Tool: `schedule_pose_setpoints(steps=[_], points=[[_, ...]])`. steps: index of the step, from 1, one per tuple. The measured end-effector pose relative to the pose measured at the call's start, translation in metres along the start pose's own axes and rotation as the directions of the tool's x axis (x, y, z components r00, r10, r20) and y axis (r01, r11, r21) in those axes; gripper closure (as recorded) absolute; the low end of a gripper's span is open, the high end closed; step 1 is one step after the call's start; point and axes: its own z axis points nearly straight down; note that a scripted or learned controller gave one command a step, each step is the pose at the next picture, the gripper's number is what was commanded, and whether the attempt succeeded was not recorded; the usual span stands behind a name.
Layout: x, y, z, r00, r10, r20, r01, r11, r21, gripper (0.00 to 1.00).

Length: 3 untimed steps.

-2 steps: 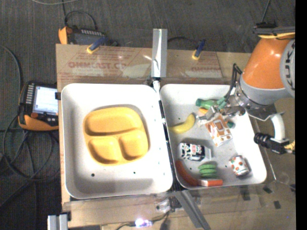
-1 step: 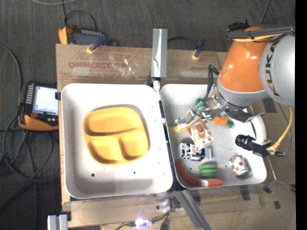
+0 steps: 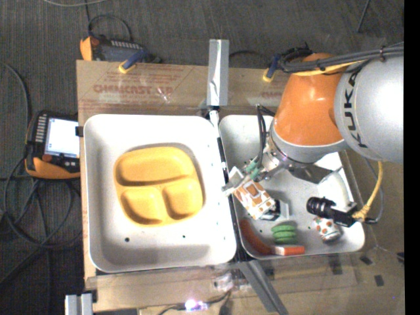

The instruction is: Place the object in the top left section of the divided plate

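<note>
Little is done: the yellow divided plate point(image 3: 158, 184) lies bare in the left bin point(image 3: 105, 241), while the gripper point(image 3: 252, 175) hangs in the right bin point(image 3: 298, 192) right at an orange-and-white patterned box point(image 3: 256, 201), likely the object; whether the jaws hold it I cannot tell. A green piece point(image 3: 284, 231), a red stick point(image 3: 289, 249) and a spotted cup point(image 3: 326, 229) lie near, and the bins' meeting walls cross the path to the plate.
</note>
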Motion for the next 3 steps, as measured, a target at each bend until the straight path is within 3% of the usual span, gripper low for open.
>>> schedule_pose_setpoints(steps=[1, 2, 3], points=[[0.064, 0.039, 0.024, 0.989, -0.151, 0.000, 0.151, 0.989, 0.001, 1.00], [0.064, 0.040, 0.024, 0.989, -0.151, -0.001, 0.151, 0.989, 0.000, 0.00], [0.089, 0.017, 0.048, 1.000, 0.027, -0.003, -0.027, 1.000, 0.002, 0.00]])
